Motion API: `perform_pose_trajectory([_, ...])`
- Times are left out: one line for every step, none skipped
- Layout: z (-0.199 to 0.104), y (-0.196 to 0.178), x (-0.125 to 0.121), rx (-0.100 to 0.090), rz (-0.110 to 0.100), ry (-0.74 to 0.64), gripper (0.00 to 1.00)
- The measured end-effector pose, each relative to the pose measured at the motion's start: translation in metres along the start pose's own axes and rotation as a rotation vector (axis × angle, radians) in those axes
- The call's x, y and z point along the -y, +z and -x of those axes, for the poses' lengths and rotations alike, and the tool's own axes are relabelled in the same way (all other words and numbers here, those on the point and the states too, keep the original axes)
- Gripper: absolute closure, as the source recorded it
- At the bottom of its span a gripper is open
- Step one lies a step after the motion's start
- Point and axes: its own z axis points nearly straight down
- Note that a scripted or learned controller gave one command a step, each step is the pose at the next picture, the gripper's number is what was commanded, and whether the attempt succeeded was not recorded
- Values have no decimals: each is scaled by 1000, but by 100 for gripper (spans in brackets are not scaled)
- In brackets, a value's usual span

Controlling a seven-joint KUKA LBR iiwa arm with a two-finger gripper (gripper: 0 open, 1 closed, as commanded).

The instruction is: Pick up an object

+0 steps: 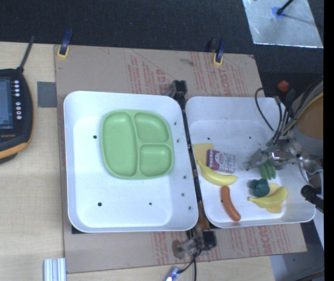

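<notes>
Where it sits low in the right bin (231,107), the hand (266,160) spreads open, touching a green item (267,171).

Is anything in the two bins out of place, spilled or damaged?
Nothing stands out. The green divided plate lies flat in the left white bin; the toy foods, including the orange sausage, lie loose in the right white bin.
</notes>
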Motion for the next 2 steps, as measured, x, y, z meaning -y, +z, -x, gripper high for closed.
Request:
perform_pose_trajectory([1,-10,0,1,-1,-3,100])
perform_pose_trajectory([-79,-66,-40,1,2,-1,100])
